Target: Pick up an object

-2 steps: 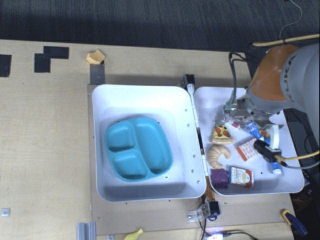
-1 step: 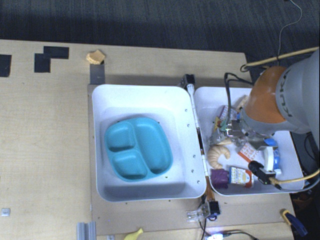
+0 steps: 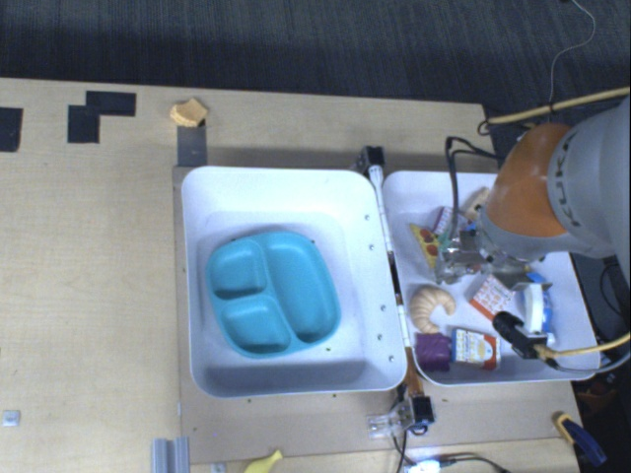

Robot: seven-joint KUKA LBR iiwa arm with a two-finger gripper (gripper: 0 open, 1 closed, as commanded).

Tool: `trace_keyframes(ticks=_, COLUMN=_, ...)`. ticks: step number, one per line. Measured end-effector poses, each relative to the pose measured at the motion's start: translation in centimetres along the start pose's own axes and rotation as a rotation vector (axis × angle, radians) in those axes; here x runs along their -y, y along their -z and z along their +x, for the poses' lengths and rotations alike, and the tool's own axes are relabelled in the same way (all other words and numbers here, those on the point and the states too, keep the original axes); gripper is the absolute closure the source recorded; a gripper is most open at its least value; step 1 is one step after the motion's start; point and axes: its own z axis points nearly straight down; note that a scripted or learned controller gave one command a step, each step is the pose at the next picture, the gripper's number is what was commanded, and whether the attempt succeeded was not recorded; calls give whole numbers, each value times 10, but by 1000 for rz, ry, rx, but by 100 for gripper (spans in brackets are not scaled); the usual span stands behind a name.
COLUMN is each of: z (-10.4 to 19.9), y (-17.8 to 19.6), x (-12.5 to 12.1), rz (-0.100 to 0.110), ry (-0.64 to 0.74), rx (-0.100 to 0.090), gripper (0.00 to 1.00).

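The grey arm with its orange band [image 3: 527, 190] reaches in over the right-hand shallow white bin [image 3: 399, 225], and the tool [image 3: 455, 259] hangs low among the clutter there; whether it is wide or narrow cannot be told from this slant, and nothing shows gripped in it. Just below the tool and a little to its left lies a pale tan croissant-shaped toy [image 3: 432, 304], its long axis running roughly left to right, its curved ends turned downward. Further below sit a small purple block [image 3: 431, 350] and, beside it, a red and white packet [image 3: 474, 347]. To the tool's left a yellow and red item [image 3: 427, 241] lies near the bin wall. Well off to the left, the other white bin [image 3: 202, 264] holds a turquoise divided plastic tray [image 3: 272, 292]
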Motion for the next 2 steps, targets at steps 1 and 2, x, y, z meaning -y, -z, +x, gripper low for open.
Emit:
trace_keyframes(ticks=1, z=0, y=0, x=0, rz=0, ry=0, rx=0, gripper=0)
trace_keyframes(ticks=2, z=1, y=11, x=-1, rz=-3, ry=2, rx=-1, gripper=100)
